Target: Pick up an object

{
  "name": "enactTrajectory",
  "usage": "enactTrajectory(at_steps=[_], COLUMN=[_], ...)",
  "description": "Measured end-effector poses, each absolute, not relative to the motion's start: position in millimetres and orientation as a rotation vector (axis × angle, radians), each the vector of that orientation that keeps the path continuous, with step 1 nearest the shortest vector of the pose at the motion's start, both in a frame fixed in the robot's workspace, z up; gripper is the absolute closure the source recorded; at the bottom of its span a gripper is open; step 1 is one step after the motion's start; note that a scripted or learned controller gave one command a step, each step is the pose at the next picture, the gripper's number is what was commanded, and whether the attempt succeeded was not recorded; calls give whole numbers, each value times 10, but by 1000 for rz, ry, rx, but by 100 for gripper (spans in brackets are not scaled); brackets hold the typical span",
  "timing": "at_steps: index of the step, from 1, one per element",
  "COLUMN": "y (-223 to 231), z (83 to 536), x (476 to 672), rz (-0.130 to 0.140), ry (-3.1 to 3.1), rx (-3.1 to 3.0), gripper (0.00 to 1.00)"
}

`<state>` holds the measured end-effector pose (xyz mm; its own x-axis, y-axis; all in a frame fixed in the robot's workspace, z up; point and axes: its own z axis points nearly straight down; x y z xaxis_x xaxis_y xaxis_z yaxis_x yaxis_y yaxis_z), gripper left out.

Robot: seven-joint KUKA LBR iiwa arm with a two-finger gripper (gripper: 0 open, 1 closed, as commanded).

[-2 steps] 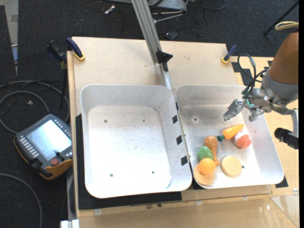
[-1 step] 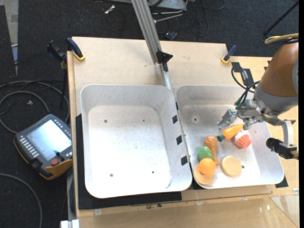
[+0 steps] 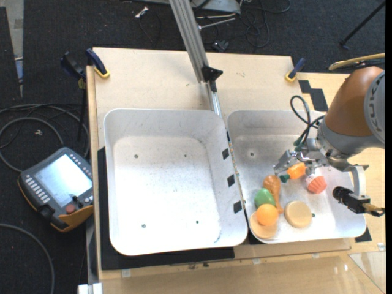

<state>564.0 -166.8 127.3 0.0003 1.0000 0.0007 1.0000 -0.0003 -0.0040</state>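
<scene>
Even, fairly bright light falls from above, washing the left bin pale with soft shadows along its walls. The picture is slightly soft, perhaps blurred at the arm.

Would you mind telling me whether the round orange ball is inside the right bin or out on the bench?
Inside. The orange ball lies within the right bin, at its near left corner, beside the green piece and the tan disc.

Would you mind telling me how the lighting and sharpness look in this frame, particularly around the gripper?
Camera view: even, soft light, with faint glare on the right bin floor and only weak shadows under the toys; the bins' rims look sharp, while the gripper reads slightly soft and cluttered, so its fingers are hard to resolve.
</scene>
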Motion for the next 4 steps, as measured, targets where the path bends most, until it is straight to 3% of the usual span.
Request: enactTrajectory(at_steps=[1, 2, 4], y=[-1661, -1665, -1607], z=[944, 1055, 2258], x=[5644, 5647, 5756], rz=[0, -1, -6], ry=[-2221, -2221, -2231], rx=[-2222, -2224, -2221], gripper=[0, 100, 100])
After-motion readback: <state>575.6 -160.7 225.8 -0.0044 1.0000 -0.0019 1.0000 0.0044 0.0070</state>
